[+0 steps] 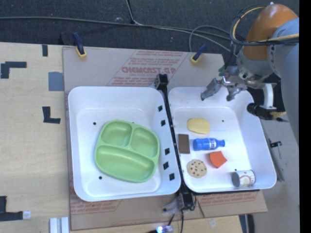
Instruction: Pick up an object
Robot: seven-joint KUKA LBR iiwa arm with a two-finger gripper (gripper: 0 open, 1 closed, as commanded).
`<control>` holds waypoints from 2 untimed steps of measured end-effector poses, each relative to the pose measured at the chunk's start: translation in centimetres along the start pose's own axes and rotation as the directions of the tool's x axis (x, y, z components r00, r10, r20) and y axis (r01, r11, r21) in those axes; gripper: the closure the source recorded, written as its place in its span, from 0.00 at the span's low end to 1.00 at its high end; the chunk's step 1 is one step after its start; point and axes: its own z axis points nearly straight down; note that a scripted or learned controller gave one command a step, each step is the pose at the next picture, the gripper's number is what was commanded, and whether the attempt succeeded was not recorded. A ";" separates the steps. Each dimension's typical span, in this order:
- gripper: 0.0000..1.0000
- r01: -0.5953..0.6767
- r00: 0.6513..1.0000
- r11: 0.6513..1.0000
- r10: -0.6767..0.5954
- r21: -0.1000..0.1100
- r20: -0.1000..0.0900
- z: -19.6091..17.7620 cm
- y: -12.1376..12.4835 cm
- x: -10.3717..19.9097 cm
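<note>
The gripper (218,91) hung over the right bin's (257,130) far rim, fingers spread wide, gripping nothing. Below it lay a yellow lump (198,125), a blue bottle (208,143), a brown block (183,143), an orange wedge (217,159), a speckled cookie (196,168) and a small can (242,178), none touching. A green divided tray (128,151) filled the left bin (77,130). The cardboard (146,67) beneath bore red print, too blurred to read.

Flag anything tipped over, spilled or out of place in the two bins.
Two things lie on their sides in the right bin: the blue bottle and the can in the near corner. Nothing looks spilled or broken.
</note>
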 end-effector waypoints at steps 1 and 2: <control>0.00 0.001 1.000 1.000 -0.001 0.000 -0.001 6.2 -0.2 0.9; 0.00 0.002 1.000 1.000 -0.002 -0.006 0.002 9.4 -0.2 1.0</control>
